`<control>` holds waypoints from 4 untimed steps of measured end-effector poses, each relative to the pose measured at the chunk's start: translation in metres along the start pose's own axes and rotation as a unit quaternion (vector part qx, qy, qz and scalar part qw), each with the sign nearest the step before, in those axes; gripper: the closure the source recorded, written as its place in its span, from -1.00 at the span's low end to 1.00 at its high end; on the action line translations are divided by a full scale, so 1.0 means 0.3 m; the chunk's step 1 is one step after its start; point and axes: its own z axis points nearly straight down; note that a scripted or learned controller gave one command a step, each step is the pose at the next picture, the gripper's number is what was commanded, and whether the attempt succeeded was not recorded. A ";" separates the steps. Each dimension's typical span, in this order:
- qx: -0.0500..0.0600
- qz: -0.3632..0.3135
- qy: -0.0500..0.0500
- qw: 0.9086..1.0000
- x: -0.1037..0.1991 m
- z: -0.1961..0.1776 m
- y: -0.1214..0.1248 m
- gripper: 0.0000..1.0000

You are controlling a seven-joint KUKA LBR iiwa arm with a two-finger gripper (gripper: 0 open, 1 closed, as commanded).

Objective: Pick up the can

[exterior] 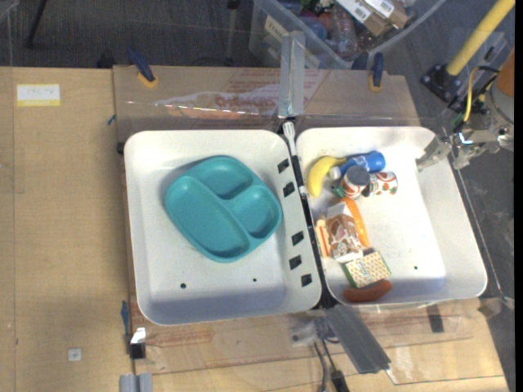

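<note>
The can (369, 184), with a red and white label, lies on its side in the right bin (433, 235), near the bin's back left. It is packed in with a yellow banana (321, 172) on its left and a blue object (368, 162) just behind it. My gripper (445, 149) hovers over the bin's back right corner, well to the right of the can and not touching it. Nothing is visibly held in it.
An orange carrot (357, 216), a printed packet (341, 235), a patterned box (365, 267) and a red item (368, 291) lie in front of the can. The left bin (147, 251) holds a teal divided plate (222, 207). A clear tub of clutter (351, 6) stands behind.
</note>
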 end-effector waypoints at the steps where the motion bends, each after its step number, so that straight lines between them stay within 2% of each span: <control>1: 0.002 0.022 0.002 1.000 0.281 0.233 -0.038 -1.00; 2: -0.003 0.031 0.000 1.000 0.438 0.368 -0.485 -1.00; 3: 0.001 0.006 0.001 1.000 0.247 0.205 -0.219 -1.00; 4: -0.002 0.096 -0.001 0.995 0.191 0.366 0.111 -1.00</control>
